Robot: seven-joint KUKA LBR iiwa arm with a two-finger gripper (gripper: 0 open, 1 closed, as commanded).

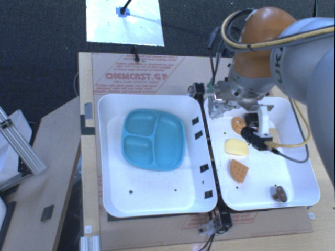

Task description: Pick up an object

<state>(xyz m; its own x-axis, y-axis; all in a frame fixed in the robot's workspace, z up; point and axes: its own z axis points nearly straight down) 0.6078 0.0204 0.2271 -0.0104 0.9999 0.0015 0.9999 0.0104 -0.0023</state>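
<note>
Likely target: small orange round piece [238, 124], far end of right bin [293, 177], near its left wall. Gripper [219, 106] sits over that bin's far-left corner, just beside the piece. Can't tell if it's released or clenched; nothing seen held. Risks imo: gripper clips the bin wall, rounded piece rolls away, or yellow piece [236, 147], mid-bin, gets nudged.

- Bright, even light; shadows faint and soft.
- Glare off the silver sheet [124, 14] up top.
- White bins [157, 197] nearly washed out.
- My arm [309, 51] looms close, slightly soft.
</note>
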